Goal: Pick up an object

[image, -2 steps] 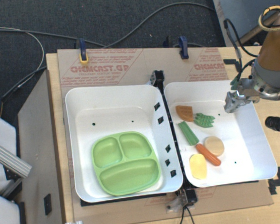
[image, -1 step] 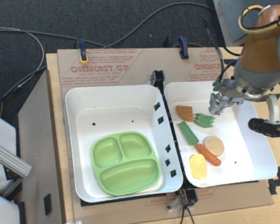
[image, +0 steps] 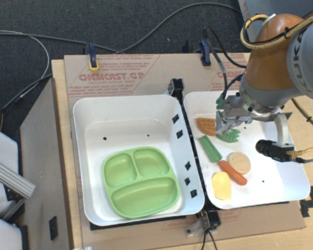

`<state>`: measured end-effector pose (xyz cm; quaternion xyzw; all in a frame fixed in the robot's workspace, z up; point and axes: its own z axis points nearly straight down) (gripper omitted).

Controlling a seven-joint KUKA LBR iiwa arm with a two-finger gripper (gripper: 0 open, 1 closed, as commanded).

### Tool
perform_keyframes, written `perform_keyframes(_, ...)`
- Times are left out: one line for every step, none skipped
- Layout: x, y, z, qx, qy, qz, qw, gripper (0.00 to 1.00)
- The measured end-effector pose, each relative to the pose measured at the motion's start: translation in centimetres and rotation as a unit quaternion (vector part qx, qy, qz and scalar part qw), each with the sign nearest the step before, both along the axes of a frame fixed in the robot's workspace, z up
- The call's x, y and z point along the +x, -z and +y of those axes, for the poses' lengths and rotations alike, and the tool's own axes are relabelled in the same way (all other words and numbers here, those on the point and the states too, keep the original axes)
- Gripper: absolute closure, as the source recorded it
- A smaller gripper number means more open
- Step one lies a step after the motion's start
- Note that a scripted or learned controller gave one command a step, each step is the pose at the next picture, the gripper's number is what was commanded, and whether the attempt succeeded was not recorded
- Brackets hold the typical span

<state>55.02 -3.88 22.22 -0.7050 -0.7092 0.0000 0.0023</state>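
Dark carpet w/ loose cables all round, and a brown cardboard-topped bench (image: 142, 69) clamped at the back edge. On the left sits the left white plastic bin (image: 83, 153), with a pale green divided plastic tray (image: 142, 181) lying flat toward its front. Nothing is going on there.

Past the shared wall is the right white plastic bin (image: 289, 187), where everything is crowded to its left side. First comes an orange-brown bread-shaped toy (image: 205, 126) near the wall, w/ a long dark green pod-shaped toy (image: 211, 148) just below it and a yellow rounded block (image: 221, 186) toward the front.

The two-finger gripper (image: 228, 125) is low in the bin, right over a frilly green leaf-shaped toy (image: 232, 137), which I'd guess is the target. From where I stand I can't tell whether it's open or closed, or whether it has hold of anything. An orange sausage-shaped toy (image: 233, 172) and a round tan disc toy (image: 240, 162) lie touching, a little nearer the front.

Risks, IMO:
- The leaf looks thin and floppy, so it could slip out on the lift.
- The bread toy is very close to the tool, prob. close enough to get nudged or pinched along w/ the leaf.
- The pod's top end is near as well, so a shove could scatter the cluster.
- If the tool is pressed too low, it might just scrape the bin floor.
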Motion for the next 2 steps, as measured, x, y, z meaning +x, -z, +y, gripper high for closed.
perform_keyframes(-0.6, -0.8, 6.2, 0.0003, -0.001, -0.001, 1.0000, 1.00)
perform_keyframes(-2.1, -1.2, 12.2, 0.0002, -0.001, 0.000, 1.0000, 1.00)
